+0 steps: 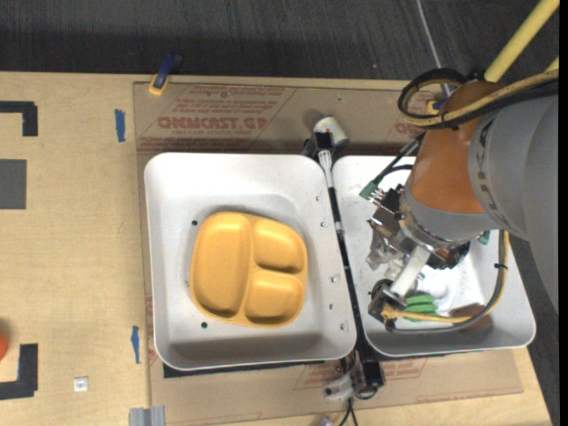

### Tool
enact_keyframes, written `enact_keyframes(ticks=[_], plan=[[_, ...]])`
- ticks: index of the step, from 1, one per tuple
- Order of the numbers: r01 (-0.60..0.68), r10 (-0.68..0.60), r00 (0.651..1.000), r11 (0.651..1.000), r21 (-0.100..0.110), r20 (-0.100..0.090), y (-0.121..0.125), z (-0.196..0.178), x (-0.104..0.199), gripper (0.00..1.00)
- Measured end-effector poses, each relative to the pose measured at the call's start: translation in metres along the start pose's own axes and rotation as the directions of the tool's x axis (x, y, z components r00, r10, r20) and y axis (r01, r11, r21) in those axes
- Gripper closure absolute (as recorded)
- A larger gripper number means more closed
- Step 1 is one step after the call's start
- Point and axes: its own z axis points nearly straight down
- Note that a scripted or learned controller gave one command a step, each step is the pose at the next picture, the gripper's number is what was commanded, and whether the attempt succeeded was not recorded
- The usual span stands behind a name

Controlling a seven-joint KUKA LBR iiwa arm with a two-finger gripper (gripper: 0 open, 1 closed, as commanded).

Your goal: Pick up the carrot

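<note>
My gripper (388, 254) is low inside the right bin (519, 319), near that bin's left wall, and the grey arm with its orange band covers most of the bin. Just below and right of the gripper lies a small green tuft (422, 305), which looks like the carrot's leafy top. A dull orange sliver (477, 324) shows near the bin's front wall, possibly the carrot's body; the arm hides the rest. Nothing can be made out between the fingers.
The left bin (169, 238) holds a yellow divided plate (249, 267) in its middle. A white object (438, 287) lies under the wrist in the right bin. A ridge with a cable (337, 229) separates the two bins. Cardboard lies beneath both.
</note>
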Motion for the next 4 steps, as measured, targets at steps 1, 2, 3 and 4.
enact_keyframes(ticks=[1, 2, 3, 4], plan=[[-0.294, 0.294, 0.956, 0.956, 0.001, 0.001, -0.01, -0.006, 0.012, 1.0], [-0.145, 0.145, 0.989, 0.989, 0.005, 0.003, -0.033, 0.041, 0.039, 1.0], [-0.199, 0.199, 0.98, 0.98, 0.002, 0.001, -0.058, -0.011, 0.081, 1.0], [-0.21, 0.21, 0.978, 0.978, 0.003, 0.003, -0.072, -0.01, 0.09, 1.0]])
